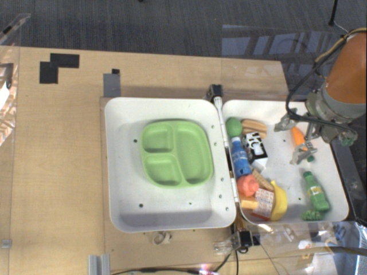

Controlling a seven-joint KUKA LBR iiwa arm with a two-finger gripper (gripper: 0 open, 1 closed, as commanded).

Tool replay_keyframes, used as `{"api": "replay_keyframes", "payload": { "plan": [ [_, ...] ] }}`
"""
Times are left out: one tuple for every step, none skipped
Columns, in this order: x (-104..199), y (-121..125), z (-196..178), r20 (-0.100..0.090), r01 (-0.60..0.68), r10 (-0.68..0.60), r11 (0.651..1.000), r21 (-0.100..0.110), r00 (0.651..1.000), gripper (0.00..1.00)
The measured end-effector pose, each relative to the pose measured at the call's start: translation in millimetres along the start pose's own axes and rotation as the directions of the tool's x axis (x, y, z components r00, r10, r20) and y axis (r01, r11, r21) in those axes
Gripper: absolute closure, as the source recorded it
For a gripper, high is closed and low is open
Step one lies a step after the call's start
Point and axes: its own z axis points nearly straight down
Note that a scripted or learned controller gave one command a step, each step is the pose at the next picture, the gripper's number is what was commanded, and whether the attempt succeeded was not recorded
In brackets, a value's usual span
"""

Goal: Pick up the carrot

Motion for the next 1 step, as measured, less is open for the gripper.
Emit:
{"api": "replay_keyframes", "payload": {
  "plan": [
    [-37.2,-69.0,111.5,0.009,-0.016,0.016,1.000,0.005,1.000,0.00]
  ]
}}
